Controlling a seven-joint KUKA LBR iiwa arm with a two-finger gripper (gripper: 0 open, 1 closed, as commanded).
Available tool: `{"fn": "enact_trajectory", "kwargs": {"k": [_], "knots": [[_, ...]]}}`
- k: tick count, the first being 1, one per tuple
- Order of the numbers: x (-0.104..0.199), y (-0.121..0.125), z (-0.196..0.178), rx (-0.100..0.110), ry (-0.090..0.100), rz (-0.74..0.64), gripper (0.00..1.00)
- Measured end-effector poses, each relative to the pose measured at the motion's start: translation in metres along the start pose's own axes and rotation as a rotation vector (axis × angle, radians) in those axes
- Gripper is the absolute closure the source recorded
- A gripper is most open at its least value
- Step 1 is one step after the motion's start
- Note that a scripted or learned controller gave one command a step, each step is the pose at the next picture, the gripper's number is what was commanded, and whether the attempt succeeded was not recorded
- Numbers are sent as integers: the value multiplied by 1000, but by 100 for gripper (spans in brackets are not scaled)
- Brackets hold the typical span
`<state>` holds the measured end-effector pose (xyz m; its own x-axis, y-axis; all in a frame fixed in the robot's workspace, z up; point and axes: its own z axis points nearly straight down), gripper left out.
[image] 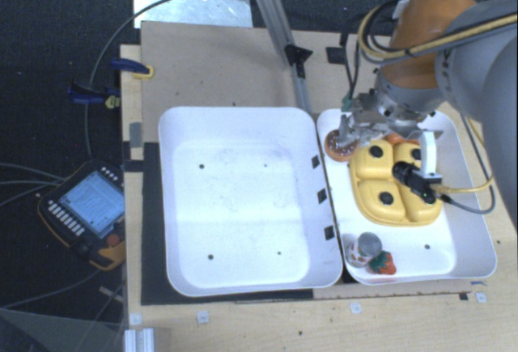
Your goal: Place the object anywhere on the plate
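In the right bin [465, 249], the gripper [346, 134] hangs over a small brown donut-like object [337, 148] beside the yellow plate [394, 184]; prob. light & stiff, best pinched across its rim.

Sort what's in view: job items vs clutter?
Job:
- yellow sectioned plastic plate in the right white bin
- small round brown object under the tool, beside the plate

Lying about:
- small grey and red-orange toys in that bin's near corner
- left white bin
- handheld pendant off the bench
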<state>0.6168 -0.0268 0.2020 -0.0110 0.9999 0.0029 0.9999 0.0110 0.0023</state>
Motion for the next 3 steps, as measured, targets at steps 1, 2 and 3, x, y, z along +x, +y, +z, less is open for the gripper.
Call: {"fn": "enact_trajectory", "kwargs": {"k": [1,2,3], "knots": [[55,17,2,-1,0,0,100],[107,23,-18,-1,0,0,100],[160,42,-12,-1,0,1,100]]}}
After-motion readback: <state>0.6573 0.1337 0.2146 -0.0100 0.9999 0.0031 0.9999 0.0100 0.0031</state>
